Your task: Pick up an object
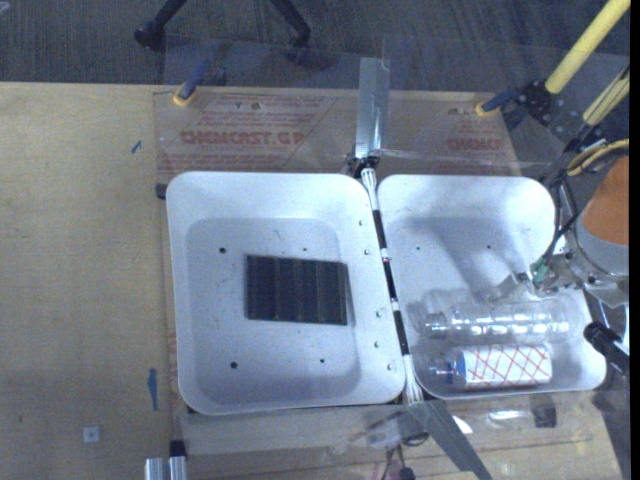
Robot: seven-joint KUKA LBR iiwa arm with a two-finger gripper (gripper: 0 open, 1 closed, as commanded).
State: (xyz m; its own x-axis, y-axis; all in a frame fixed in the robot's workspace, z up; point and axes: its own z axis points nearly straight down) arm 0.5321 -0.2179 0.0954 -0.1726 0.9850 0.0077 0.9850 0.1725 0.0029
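Observation:
A dark ribbed rectangular pad point(297, 289) lies flat in the middle of the left bin point(200, 218). In the right bin point(440, 208), a clear plastic bottle point(495, 322) lies on its side. Just in front of it lies a white tube with a red crosshatch pattern and a blue cap point(500, 366). My gripper point(525, 278) reaches in from the right and hangs low over the right bin's right side, just behind the clear bottle's far end. Nothing visible is lifted off the bin floor.
The arm's orange band point(612, 213) and wrist cables sit over the right bin's right rim. A metal divider point(372, 118) stands behind the seam between the bins. Yellow-handled clamps point(590, 33) hold the back right corner of the bench.

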